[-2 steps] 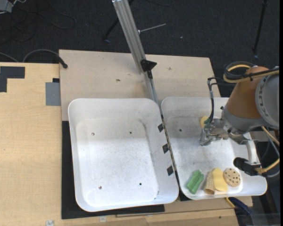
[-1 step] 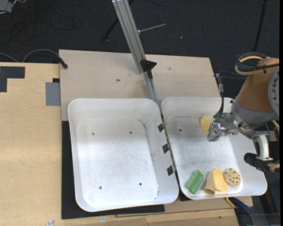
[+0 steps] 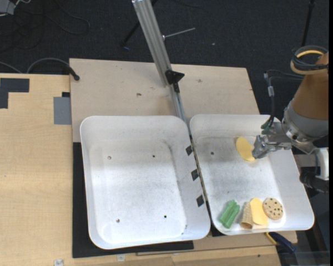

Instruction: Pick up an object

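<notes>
Here yellow piece (image 3: 244,148) touching gripper (image 3: 259,150); right bin (image 3: 222,127).

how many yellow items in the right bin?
2. A pale yellow oval piece lies mid-bin, right beside the tool. A yellow wedge-shaped piece lies at the near edge, between a tan cone and a speckled round cookie.

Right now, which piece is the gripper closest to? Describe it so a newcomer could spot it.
Look in the right bin, upper half. A pale yellow oval piece lies alone there, right beside the gripper. The other pieces, including the green one and the spotted cookie, cluster along the bin's near edge.
</notes>
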Motion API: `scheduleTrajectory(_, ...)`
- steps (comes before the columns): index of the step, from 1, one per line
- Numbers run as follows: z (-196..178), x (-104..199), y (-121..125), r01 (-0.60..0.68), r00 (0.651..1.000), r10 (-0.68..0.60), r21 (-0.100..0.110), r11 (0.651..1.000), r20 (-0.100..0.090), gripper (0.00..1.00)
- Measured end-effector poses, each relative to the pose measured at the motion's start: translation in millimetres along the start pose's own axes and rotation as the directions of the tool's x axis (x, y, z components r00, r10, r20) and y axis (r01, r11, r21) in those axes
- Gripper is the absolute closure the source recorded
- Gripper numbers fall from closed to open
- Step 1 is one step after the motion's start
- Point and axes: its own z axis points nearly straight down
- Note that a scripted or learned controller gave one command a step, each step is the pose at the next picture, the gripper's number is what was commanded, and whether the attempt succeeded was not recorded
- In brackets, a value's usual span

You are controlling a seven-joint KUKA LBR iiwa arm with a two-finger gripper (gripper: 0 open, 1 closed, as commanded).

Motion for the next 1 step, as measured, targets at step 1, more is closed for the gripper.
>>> scheduleTrajectory(1,-50.0,-1.0,0.9,-0.001,1.0,0.001,0.0,1.0,0.0,1.0)
